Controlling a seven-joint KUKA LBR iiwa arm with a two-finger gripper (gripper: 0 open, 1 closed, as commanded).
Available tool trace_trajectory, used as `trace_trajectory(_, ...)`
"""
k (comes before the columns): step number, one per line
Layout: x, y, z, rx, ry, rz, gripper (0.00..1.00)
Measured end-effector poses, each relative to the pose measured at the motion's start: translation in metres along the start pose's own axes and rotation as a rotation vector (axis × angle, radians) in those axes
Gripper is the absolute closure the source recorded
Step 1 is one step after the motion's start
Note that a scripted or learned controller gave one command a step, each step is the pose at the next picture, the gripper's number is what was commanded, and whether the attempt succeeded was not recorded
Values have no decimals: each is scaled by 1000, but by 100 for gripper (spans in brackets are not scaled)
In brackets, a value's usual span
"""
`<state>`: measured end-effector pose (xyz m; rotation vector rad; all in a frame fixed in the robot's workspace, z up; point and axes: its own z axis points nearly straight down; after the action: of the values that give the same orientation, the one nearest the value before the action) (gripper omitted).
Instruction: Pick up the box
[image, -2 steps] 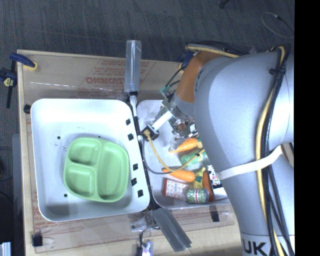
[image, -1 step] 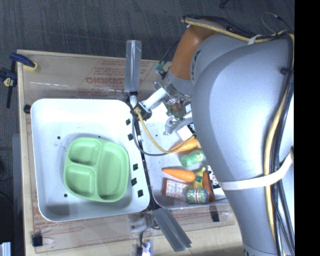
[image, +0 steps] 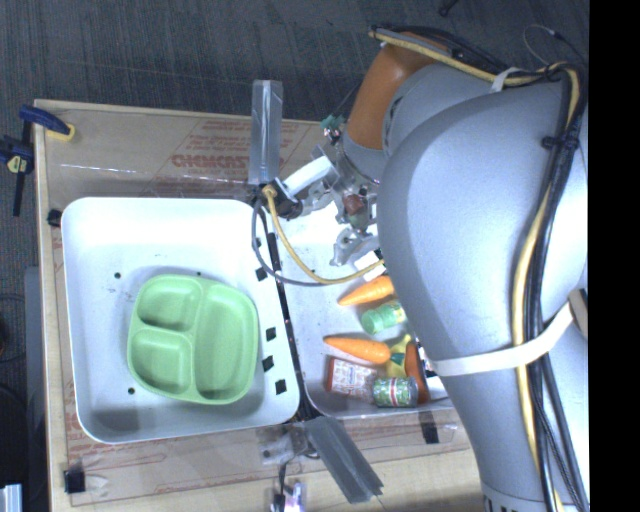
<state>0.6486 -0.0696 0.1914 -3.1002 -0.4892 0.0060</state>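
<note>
The box (image: 349, 376) is small and reddish-brown with a pale label. It lies flat near the front edge of the right bin (image: 306, 305). My gripper (image: 355, 228) hangs over the far part of that bin, well behind the box and apart from it, with two carrots between them. The grey arm's bulk covers the bin's right side.
Two orange carrots (image: 368, 292) (image: 357, 349), a green bottle (image: 383, 318) and a green can (image: 397, 391) crowd around the box. A green divided plate (image: 193, 338) lies in the left bin (image: 90, 215). A yellow cable (image: 283, 250) loops over the wall between the bins.
</note>
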Motion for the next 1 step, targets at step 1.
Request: trace_trajectory(1,-16,25,101,0,-3,105,0)
